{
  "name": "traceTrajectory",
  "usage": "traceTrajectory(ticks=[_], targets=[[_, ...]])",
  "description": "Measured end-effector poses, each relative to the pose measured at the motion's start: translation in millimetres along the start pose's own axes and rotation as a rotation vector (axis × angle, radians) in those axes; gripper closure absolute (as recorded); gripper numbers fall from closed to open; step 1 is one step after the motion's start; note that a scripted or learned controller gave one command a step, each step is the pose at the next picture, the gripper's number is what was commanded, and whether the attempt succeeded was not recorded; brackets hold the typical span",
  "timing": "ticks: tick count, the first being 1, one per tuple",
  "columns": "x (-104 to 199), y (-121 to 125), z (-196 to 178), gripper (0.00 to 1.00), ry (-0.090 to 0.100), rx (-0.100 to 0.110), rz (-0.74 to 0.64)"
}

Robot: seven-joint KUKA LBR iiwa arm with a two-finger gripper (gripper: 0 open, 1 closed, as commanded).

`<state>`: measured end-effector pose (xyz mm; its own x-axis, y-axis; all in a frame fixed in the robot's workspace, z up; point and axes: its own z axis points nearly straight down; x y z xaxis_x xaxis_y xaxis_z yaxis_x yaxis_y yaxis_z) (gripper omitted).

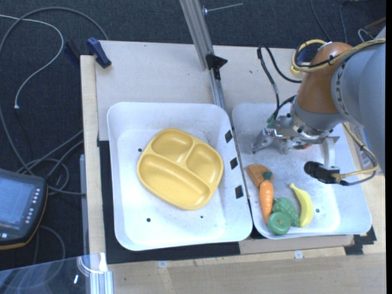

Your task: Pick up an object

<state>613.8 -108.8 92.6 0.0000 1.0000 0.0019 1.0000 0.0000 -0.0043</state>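
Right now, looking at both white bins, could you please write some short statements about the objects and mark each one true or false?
1. The yellow plastic divided plate lies in the left white bin. True.
2. The orange toy carrot lies on the yellow plate. False: it lies in the right white bin.
3. The small yellow toy banana lies in the right bin. True.
4. The round green toy vegetable is beside the blue clamp. False: it lies beside the carrot.
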Motion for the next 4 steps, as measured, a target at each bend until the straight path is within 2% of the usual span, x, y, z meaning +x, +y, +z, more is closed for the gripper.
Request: traceTrajectory(ticks=[1,2,4], targets=[[1,1,-12,1.0,0.001,-0.003,0.0],[-2,12,-68,1.0,-0.003,-0.013,-0.002],[-10,11,-174,1.0,-0.004,-0.013,-0.002]])
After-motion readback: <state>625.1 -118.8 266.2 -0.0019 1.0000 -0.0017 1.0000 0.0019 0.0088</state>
